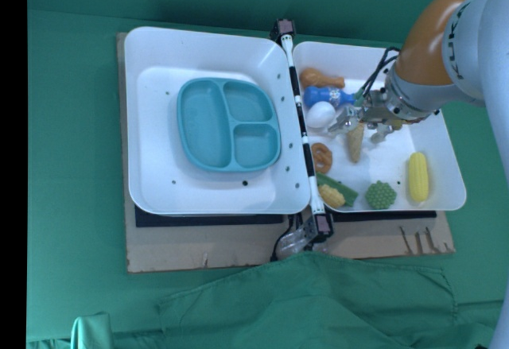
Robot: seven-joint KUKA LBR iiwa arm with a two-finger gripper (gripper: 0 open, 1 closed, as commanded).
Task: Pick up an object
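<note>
Hand (355,118) low in the right white bin (449,180), open or closed impossible to tell, just above the top end of the tan cone-shaped toy (355,144), long axis running down the view, white egg-like ball (321,114) just to its left.

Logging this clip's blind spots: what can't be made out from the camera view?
- Gripper: finger state lost in small metal clutter.
- Blue item: too small to identify; the gripper covers its right end.
- Cone-shaped toy: top hidden under the gripper; contact unclear.
</note>
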